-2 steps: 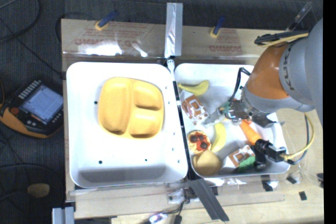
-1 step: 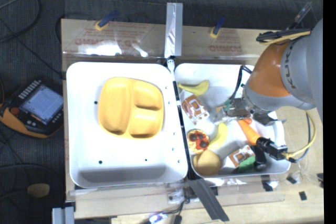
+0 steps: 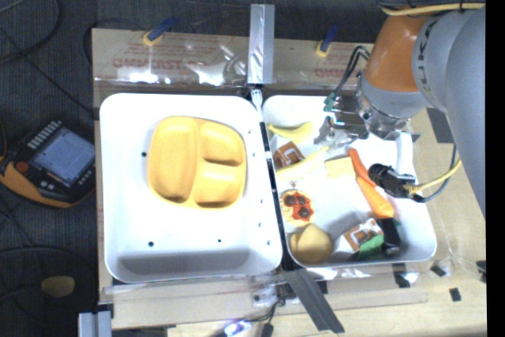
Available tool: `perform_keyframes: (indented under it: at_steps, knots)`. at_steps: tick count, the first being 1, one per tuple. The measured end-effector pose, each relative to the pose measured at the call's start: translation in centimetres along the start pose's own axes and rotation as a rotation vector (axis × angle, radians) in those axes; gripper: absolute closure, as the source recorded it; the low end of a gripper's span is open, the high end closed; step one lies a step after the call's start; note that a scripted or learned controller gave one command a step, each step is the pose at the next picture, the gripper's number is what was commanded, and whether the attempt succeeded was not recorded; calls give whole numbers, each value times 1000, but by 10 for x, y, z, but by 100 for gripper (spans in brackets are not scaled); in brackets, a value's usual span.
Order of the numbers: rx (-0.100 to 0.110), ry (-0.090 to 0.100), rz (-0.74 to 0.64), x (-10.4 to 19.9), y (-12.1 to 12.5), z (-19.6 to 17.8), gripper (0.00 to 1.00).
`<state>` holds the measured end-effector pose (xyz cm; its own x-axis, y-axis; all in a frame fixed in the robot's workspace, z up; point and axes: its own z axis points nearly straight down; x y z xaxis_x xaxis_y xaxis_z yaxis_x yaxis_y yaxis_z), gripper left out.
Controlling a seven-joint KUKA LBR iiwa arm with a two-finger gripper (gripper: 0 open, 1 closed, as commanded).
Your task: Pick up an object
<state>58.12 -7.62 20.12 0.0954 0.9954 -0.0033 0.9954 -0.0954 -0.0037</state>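
My gripper (image 3: pixel 338 127) hangs low over the back of the right bin (image 3: pixel 426 245), beneath the arm's orange band. Just left of it lies a pale yellow banana-shaped piece (image 3: pixel 288 124). In front of it are a pale cheese-like slice (image 3: pixel 339 167) and an orange carrot (image 3: pixel 371 185). A brown packet (image 3: pixel 286 155) lies near the bin's left wall, with a flat piece bearing red and dark spots (image 3: pixel 298 204) in front of it. A tan potato (image 3: pixel 310 243) sits at the front. I see nothing between the gripper's tips.
A second brown packet (image 3: pixel 364 234), a green piece (image 3: pixel 369 247) and a black item (image 3: pixel 390 237) crowd the right bin's front right corner. The left bin (image 3: pixel 126 249) holds a yellow divided plate (image 3: pixel 196 160). A handheld device (image 3: pixel 55 158) lies on the floor at far left.
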Motion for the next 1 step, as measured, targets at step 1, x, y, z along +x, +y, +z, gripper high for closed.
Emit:
perform_keyframes:
  at_steps: [1]
  knots:
    - [5,-4,-1,0,0,-6,100]
